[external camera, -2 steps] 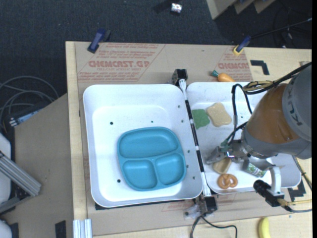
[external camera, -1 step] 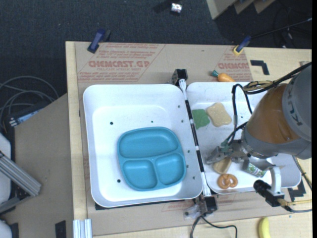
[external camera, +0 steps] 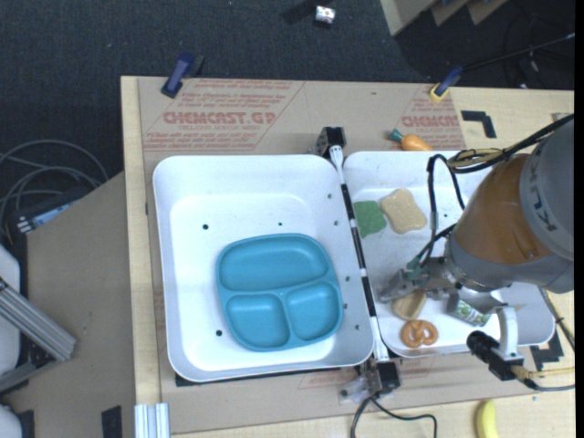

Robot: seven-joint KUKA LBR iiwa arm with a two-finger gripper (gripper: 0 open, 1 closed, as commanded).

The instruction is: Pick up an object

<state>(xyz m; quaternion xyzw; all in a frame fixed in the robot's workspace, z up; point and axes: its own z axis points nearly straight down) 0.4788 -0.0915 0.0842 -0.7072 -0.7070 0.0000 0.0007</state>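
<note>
Low over the right bin (external camera: 360, 167), the pincer (external camera: 411, 286) sits near its divider edge, grip state unclear.

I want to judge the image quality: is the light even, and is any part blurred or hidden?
Camera view: soft, even light, faint shadows inside the left bin; the blue tray is sharp; the arm looks slightly soft and hides part of the right bin; the claw is hard to read.
</note>
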